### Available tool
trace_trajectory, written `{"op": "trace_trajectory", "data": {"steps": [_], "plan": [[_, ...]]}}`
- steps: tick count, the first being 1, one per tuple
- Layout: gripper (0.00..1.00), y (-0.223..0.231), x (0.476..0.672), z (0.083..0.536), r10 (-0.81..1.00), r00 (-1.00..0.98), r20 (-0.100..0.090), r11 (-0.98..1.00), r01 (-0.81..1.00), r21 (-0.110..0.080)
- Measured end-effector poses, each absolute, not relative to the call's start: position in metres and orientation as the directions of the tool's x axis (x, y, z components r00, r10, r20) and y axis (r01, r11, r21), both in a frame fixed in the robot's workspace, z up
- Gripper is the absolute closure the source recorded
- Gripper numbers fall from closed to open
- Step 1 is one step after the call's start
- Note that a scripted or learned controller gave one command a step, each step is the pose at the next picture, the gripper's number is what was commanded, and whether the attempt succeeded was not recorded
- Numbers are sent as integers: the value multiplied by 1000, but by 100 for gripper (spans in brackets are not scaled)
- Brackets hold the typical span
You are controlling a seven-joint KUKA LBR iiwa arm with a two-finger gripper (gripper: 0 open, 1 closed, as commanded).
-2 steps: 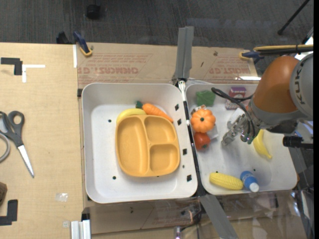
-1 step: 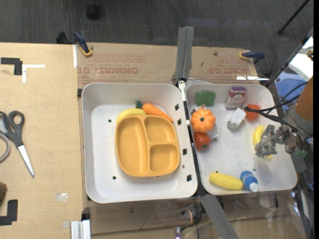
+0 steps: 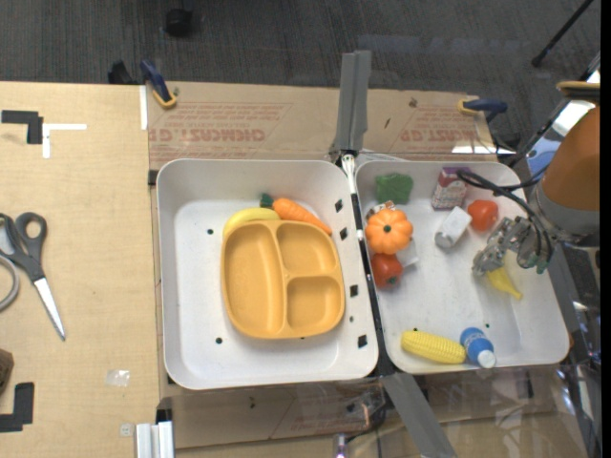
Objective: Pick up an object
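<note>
My gripper hangs low over the right side of the right bin, reaching in from the right. Just below its tip lies a small yellow piece on the bin floor; whether the two touch I cannot tell. A white cylinder and a red-orange piece lie to the gripper's upper left. An orange pumpkin with a red tomato under it stands at the bin's left wall. A corn cob and a blue bottle lie along the front.
A green piece and a pinkish box sit at the right bin's back. The left bin holds a yellow divided plate, a carrot and a banana. Scissors lie on the bench at far left.
</note>
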State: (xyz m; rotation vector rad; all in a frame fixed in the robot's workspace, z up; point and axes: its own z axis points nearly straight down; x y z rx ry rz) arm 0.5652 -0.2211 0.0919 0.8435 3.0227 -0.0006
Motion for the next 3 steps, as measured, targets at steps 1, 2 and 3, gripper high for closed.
{"op": "trace_trajectory", "data": {"steps": [1,2,3], "plan": [[100,-166,523,128,510,-860,1,860,510,0],[100,-119,477,90,632,-775,3,775,632,-1],[100,-139,478,91,315,-949,0,949,315,1]]}}
